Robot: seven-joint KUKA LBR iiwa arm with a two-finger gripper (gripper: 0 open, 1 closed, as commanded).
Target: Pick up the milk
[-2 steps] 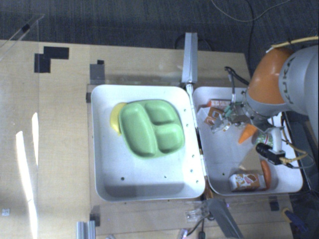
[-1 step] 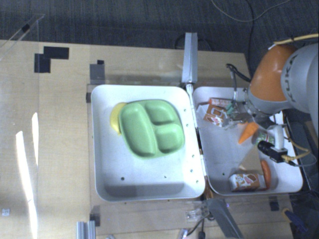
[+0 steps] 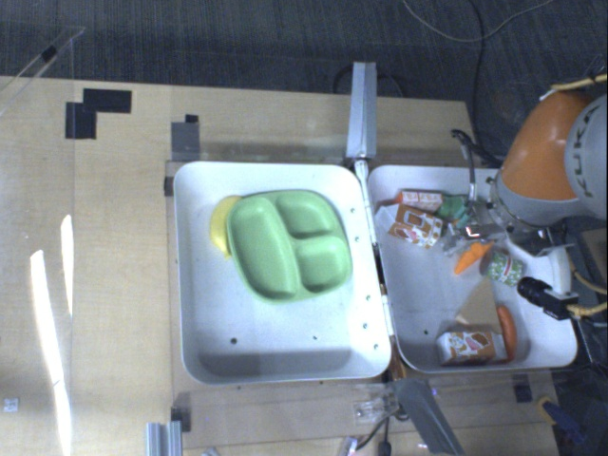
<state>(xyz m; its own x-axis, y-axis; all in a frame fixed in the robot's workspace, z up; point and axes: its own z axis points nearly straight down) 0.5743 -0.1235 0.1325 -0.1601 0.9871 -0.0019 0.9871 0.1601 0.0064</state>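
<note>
The grey arm (image 3: 560, 160), with its orange band, is reaching in from the right and hanging over the far right part of the right bin (image 3: 418, 350). Its gripper (image 3: 478, 218) is sitting low among the clutter at the far end of that bin, and whether the fingers are spread or closed cannot be told from this angle, since dark hardware is hiding them.

Two cartons that could be the milk are lying in the right bin. One brown-and-white carton (image 3: 418, 226) is lying tilted near the bin's far left corner, just left of the gripper, with a smaller red-and-white packet (image 3: 421, 199) lying just beyond it. The other brown-and-white carton (image 3: 469, 346) is lying on its side at the near edge of the bin, well apart from the gripper. Nothing is visibly sitting between the fingers.

An orange carrot (image 3: 468, 256) is lying just below the gripper, a green-and-white can (image 3: 503, 270) is lying beside it to the right, and a red sausage (image 3: 507, 331) is lying next to the near carton.

In the left bin (image 3: 285, 359), a green divided tray (image 3: 288, 243) is resting upside toward the far half, partly covering a yellow banana (image 3: 220, 226) at its left edge. Both bins are sitting side by side on the pale wooden worktop (image 3: 95, 302).
</note>
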